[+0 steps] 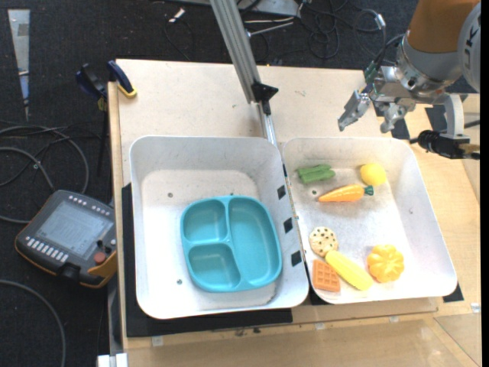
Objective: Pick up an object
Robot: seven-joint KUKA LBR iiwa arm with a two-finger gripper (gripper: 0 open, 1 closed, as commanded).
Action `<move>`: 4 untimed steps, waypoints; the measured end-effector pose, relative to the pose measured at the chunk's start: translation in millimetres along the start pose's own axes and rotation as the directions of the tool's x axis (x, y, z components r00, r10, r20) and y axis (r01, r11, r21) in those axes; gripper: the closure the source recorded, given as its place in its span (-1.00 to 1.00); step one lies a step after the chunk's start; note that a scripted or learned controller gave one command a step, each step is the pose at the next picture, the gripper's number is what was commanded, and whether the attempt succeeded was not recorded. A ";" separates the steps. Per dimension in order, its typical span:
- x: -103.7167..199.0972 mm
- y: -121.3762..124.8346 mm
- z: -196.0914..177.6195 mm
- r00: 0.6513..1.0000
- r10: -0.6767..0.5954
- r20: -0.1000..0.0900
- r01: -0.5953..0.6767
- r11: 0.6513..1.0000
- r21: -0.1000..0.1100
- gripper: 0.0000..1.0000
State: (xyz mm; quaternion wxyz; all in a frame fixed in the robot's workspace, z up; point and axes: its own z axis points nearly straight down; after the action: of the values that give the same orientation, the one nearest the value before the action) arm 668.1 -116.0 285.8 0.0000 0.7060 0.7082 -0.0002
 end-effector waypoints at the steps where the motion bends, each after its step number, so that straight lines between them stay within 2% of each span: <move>1: -0.1 0.0 0.0 1.000 0.000 0.000 0.000 1.000 0.000 -1.00; 4: 17.7 1.7 142.9 1.000 0.001 -0.001 -0.001 1.000 0.006 -1.00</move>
State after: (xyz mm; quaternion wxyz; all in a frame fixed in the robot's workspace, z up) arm 669.8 -98.4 142.9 -0.0022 0.7062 0.7080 -0.0020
